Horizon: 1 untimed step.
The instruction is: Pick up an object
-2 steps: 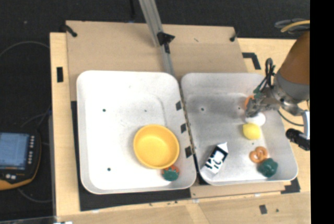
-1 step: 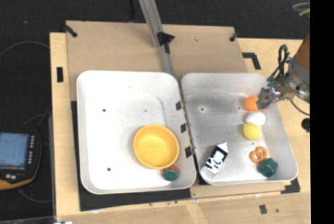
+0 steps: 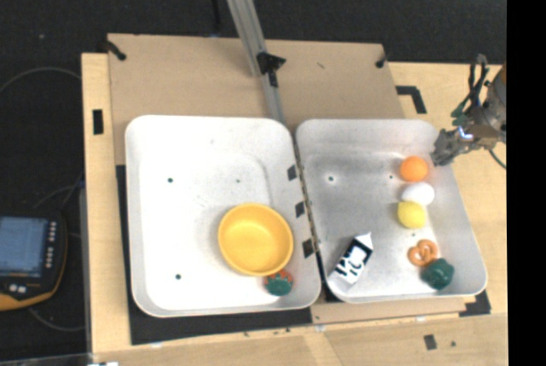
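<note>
Both white bins (image 3: 213, 151) look like smooth, slightly shiny plastic with scuffs. Yellow bowl (image 3: 255, 239) is glossy plastic too. Tabletop (image 3: 341, 74) looks like matt brown board.

Gripper (image 3: 445, 147) at right bin (image 3: 358, 159) upper right rim, just beside orange ball (image 3: 415, 168). Below ball along right side: white ball (image 3: 417, 194), yellow ball (image 3: 412, 215), orange pretzel-shaped piece (image 3: 423, 252), dark green lump (image 3: 439, 274). Black-and-white carton (image 3: 352, 259) near front edge. Left bin (image 3: 171, 159): yellow bowl (image 3: 255, 238), small green-and-red piece (image 3: 279, 283) touching its front rim.
</note>
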Motion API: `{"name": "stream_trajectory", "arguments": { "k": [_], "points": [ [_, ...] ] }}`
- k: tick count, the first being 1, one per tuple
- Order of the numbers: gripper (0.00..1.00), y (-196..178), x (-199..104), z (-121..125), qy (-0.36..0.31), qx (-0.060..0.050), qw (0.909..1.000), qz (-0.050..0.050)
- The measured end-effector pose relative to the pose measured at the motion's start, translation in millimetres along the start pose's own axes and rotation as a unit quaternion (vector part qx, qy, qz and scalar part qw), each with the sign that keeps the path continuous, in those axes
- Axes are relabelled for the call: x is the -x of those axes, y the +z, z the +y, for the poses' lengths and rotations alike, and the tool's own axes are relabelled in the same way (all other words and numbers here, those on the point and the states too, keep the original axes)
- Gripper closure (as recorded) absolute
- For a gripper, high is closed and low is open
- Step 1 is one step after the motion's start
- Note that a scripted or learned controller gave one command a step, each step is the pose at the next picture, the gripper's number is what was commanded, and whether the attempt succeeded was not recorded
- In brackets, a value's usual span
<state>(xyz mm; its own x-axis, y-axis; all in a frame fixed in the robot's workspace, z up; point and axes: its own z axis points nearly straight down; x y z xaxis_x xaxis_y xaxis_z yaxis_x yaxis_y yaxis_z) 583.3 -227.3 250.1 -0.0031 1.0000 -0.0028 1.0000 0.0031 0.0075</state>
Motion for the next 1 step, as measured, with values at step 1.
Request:
{"name": "stream_trajectory", "arguments": {
  "k": [1],
  "points": [
    [1.00,-3.7,-42.5,5.5,-0.002,-0.002,1.0000,0.002]
  ]
}}
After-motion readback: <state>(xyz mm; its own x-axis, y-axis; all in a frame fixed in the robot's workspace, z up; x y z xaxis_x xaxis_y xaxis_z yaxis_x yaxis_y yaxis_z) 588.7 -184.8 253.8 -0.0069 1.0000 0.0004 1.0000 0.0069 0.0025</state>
